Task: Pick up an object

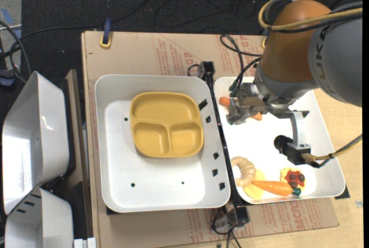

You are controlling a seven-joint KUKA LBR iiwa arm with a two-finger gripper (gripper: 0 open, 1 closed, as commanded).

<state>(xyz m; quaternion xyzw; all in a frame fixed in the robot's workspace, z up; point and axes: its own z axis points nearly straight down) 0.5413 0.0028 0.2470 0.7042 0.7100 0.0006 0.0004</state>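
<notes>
While the arm (300, 39) was stretched in from the right, the gripper (241, 111) was seen low over the top-left corner of the right bin (323, 126), pretty close to the wall shared with the other bin. Whether it was open or closed couldn't be told from this angle, tbh, since it was looked at from above and its underside was hidden. An orange piece (223, 101) was spotted right at the gripper, poking out on its left side, with another bit of orange showing on its right, so it was most likely lying underneath; whether it was actually gripped couldn't be made out. Down at the near end of the same bin, a pale shrimp-like toy (244, 168) was found just beside a toy carrot (272, 187), and a small red-and-yellow item (294, 177) was parked at the carrot's right tip. Over in the left bin (115, 143), a yellow divided plate (167, 124) was laid flat, well apart from the gripper.
</notes>
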